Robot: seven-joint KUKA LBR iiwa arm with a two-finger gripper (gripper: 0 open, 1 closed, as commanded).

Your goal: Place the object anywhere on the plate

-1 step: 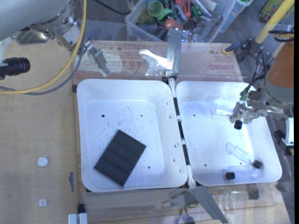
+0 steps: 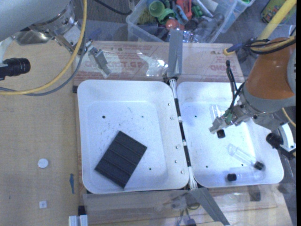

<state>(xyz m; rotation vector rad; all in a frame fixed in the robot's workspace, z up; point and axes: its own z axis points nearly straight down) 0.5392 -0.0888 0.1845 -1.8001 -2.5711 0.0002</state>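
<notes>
Below end effector (image 2: 220,126), possibly apart: clear tube (image 2: 245,156).

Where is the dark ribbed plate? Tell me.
The dark ribbed plate lies tilted in the left bin, in its near half, toward the front edge.
</notes>
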